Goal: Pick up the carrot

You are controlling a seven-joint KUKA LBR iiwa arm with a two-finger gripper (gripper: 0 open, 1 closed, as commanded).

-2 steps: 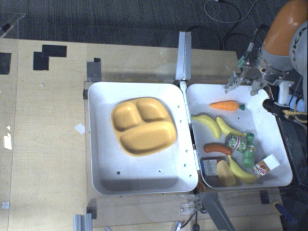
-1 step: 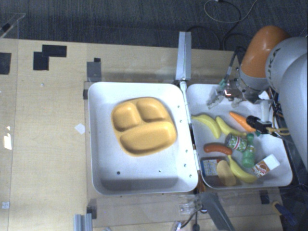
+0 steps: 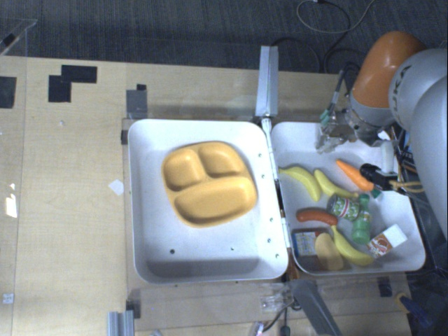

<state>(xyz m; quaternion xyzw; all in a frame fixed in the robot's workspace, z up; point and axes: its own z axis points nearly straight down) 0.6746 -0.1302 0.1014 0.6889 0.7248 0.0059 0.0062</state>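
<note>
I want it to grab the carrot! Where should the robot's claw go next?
Probably slide toward the camera's lower right and go down. The gripper hangs over the far end of the right bin, and the carrot lies a bit away, beside a yellow banana.

My carrot point(image 3: 354, 175) is orange and tapered, lying flat on a slant in the right bin point(image 3: 294, 137). It rests near that bin's far right side, free of my grip.
</note>
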